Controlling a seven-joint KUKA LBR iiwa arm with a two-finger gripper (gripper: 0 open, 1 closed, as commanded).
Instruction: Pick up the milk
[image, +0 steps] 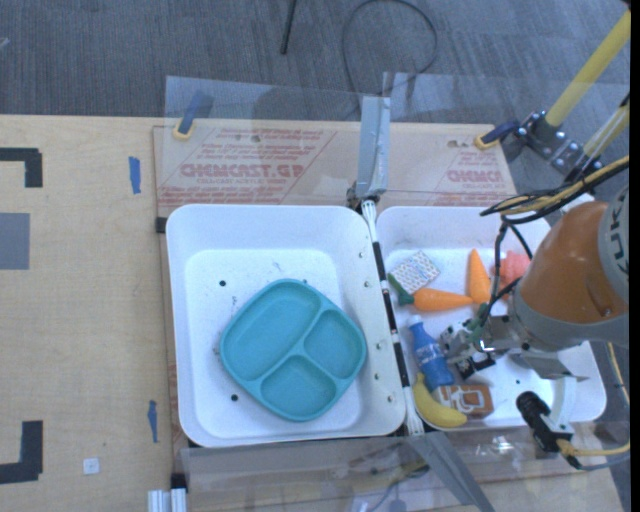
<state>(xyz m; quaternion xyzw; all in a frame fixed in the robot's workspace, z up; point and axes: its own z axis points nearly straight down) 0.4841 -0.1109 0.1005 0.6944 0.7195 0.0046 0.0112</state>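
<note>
Nearest the lens, high over the right-hand shallow white bin (440, 215): grey arm with orange band (570, 280), claw (468, 342) hanging low at its tip, just beside the task's thing. Cannot tell whether claw is open or closed; nothing seen gripped. At the bin's near edge, yellow curved toy banana (438, 408) and brown square toast-like piece (473, 401). Just behind, small blue milk bottle with pale label (431, 360), lying on its side along the bin's left wall, lower end touching or nearly touching the banana. Probably light, stiff plastic, smooth and rounded, so likely to roll or slip; best taken across the middle of the body, clear of banana and wall. Further back, two orange toy carrots (445, 298) and a white checkered piece (414, 270). In the left white bin (260, 220), teal three-part plate (292, 348). Pale wooden bench (80, 300) beneath.
</note>
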